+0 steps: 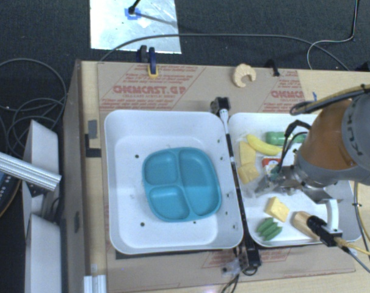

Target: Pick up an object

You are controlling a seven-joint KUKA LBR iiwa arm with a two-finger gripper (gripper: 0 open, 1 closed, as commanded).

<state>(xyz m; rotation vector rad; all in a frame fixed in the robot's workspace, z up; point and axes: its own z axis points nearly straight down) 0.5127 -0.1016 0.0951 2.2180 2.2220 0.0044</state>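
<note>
The right bin (252, 240) holds several toy foods. Among them are a yellow banana (262, 144), a green piece (275, 137), a pale yellow block (248, 155), a yellow wedge (277, 209), a green pea pod (268, 227) and a tan bread piece (303, 221). My gripper (275, 182) hangs low over the middle of this bin, just above the wedge and right of the yellow block. The grey arm with its orange band (331, 140) covers the bin's right part. I see nothing clearly held.
In the left bin (127, 139) lies a blue divided plate (181, 183). A tan croissant-like piece (244, 75) rests on the cardboard behind the bins. Cables run along the bench's far and left sides. A black clip (222, 106) sits at the divider between the bins.
</note>
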